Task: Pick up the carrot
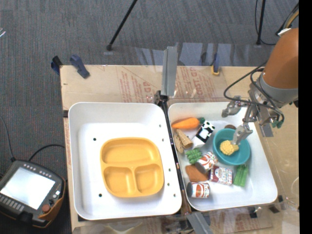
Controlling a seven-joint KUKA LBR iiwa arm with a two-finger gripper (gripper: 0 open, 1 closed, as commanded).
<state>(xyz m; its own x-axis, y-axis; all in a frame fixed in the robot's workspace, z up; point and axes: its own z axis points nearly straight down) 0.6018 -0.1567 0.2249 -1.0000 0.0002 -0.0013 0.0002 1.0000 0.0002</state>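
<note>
The orange carrot (186, 123) with a green top lies near the back left corner of the right bin (267, 182), its tip pointing left toward the divider. My gripper (242, 132) hangs over the teal bowl (245, 155) to the carrot's right, just above a yellow piece of corn (227, 147) in that bowl. About a hand's width separates it from the carrot, and nothing visibly hangs from it.
Around the carrot lie a black-and-white block (206, 129), a tan bread piece (184, 140), a green vegetable (194, 155), a red can (199, 190) and a flat packet (222, 175). The left bin (83, 130) holds a yellow divided tray (131, 167).
</note>
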